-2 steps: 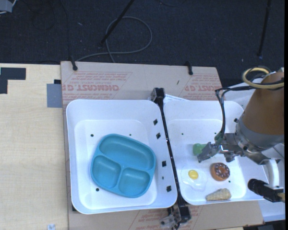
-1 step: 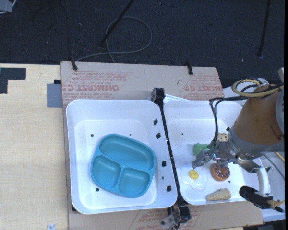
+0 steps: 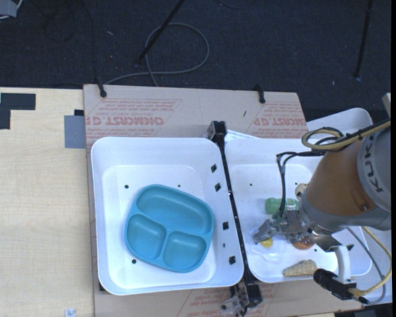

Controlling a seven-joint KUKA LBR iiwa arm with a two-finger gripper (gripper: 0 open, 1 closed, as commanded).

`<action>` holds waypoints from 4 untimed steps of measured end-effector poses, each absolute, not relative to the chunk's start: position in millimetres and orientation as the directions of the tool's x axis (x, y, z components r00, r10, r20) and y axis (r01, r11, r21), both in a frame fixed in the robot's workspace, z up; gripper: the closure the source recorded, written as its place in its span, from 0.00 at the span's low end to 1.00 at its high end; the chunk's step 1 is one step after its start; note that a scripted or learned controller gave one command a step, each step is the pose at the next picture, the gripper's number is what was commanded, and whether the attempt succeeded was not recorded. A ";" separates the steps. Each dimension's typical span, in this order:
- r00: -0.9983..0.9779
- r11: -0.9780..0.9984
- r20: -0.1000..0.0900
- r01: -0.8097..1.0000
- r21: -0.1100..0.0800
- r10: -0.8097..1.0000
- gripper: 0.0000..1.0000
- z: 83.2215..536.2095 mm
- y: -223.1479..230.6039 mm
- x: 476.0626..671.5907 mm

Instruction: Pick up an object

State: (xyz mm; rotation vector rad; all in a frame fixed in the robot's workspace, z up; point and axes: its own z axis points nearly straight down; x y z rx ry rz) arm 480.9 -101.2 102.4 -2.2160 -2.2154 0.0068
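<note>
My gripper reaches into the right bin from the right, low over the bin floor. Its grey fingers sit just above a small yellow object. A green object lies just behind the wrist. An orange-red object peeks out under the arm. A tan cone-shaped object rests near the bin's front edge. The arm hides part of the bin's right side.
The left bin holds a blue divided plate. A black divider runs between the two bins. Cables loop over the arm and across the dark floor behind the bench.
</note>
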 end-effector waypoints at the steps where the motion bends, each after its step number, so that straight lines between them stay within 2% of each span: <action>1: 0.007 -0.007 0.002 1.000 -0.007 1.000 1.00 115.3 -103.2 481.2; 2: 0.000 0.000 0.000 1.000 0.000 1.000 1.00 157.0 -103.2 481.4; 4: 0.000 0.000 0.000 1.000 0.001 1.000 1.00 250.7 -105.7 480.1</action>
